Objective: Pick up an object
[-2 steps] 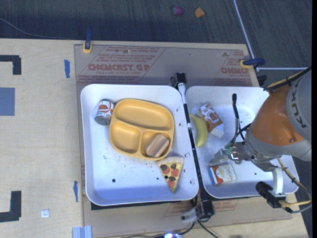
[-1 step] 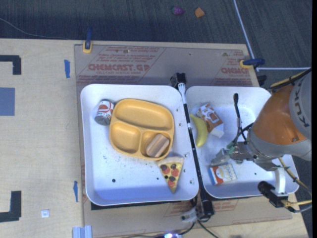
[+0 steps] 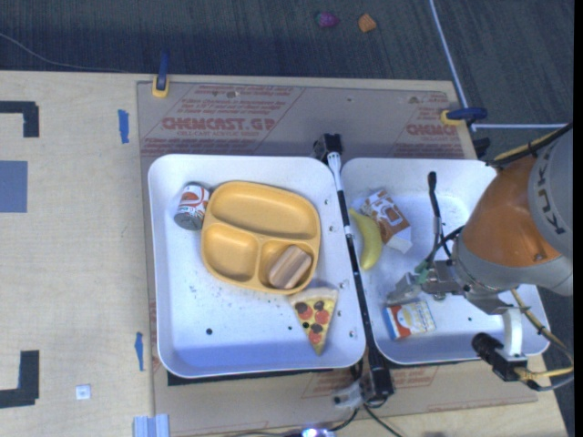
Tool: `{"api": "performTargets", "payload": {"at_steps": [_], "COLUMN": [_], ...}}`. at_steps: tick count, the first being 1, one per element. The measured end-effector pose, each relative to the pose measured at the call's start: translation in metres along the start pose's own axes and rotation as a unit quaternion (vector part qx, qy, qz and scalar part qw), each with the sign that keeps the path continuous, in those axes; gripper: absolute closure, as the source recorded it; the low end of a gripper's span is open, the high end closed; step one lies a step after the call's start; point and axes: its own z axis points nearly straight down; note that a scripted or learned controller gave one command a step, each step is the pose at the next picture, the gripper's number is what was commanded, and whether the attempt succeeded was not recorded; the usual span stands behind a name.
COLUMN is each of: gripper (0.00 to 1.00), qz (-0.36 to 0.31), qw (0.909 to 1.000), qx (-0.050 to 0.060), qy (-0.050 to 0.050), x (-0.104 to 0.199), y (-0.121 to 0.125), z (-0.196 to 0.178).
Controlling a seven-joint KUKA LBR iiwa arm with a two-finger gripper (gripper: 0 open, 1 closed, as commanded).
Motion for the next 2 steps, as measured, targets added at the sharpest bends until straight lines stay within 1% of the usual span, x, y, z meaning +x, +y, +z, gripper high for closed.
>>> {"api": "performTargets", "payload": {"at_steps": [2], "gripper": [0.00], "qz": [0.001], "qw": [1.0000], "qx": [0.000], "qy": [-0.001], "x": [0.0014], "y": [-0.0002], "z": [0.0001]}}
